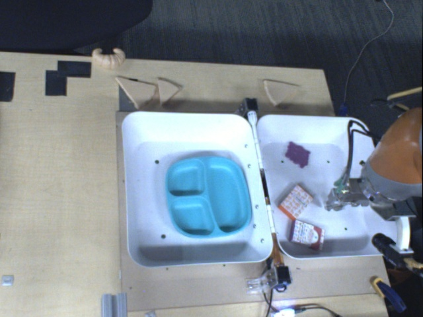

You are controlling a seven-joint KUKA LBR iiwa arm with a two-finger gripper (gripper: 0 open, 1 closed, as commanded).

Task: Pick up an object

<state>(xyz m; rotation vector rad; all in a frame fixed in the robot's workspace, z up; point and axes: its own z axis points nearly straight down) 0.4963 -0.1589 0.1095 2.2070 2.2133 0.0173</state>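
The right bin (334,132) holds three small objects: a purple block (297,154) toward the back, an orange-and-white patterned box (296,201) in the middle, and a red-and-white packet (307,234) near the front wall. My gripper (341,197) hangs low over the right part of this bin, to the right of the patterned box and apart from it. The orange wrist band (400,156) sits above it at the right edge. Nothing shows between the gripper and the bin floor.
The left bin (142,177) contains a blue divided plate (208,195). A ridge with a cable (261,177) runs between the two bins. Cables and clips lie along the bench front edge (277,279).
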